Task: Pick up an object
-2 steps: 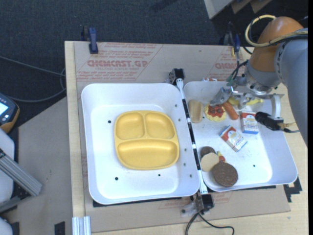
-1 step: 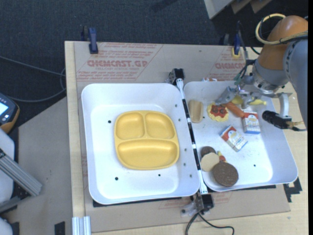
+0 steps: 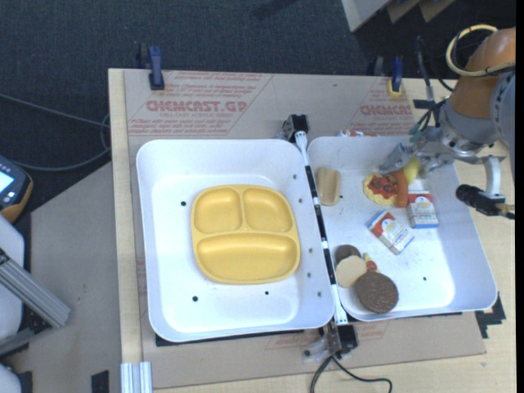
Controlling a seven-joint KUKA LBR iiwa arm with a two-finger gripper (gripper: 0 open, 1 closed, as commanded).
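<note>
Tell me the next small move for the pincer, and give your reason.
Probably a short descent. The pincer hangs at the far side of the right bin, over the red and yellow toy food, with nothing seen between its tips, so lowering there looks the quickest way to try a grasp.

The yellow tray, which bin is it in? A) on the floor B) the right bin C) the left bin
C: the yellow tray lies flat in the middle of the left bin, while the small food items sit in the right bin near the gripper.
</note>
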